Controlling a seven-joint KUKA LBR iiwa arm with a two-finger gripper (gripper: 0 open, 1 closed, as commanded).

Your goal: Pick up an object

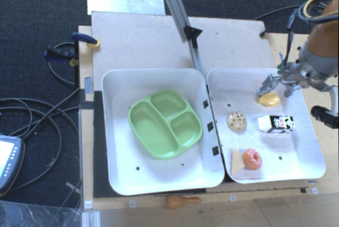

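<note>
The grey two-finger gripper is hanging over the upper part of the right-hand shallow white bin, its fingers spread open and gripping nothing. Just below them a small, rounded, smooth yellow lump is lying on the bin floor, pale and glossy, well apart from the speckled cookie.

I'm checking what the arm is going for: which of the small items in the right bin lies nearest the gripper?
The yellow lump, directly below the gripper at the bin's far side. The cookie, milk carton and pink donut lie farther toward the front.
</note>
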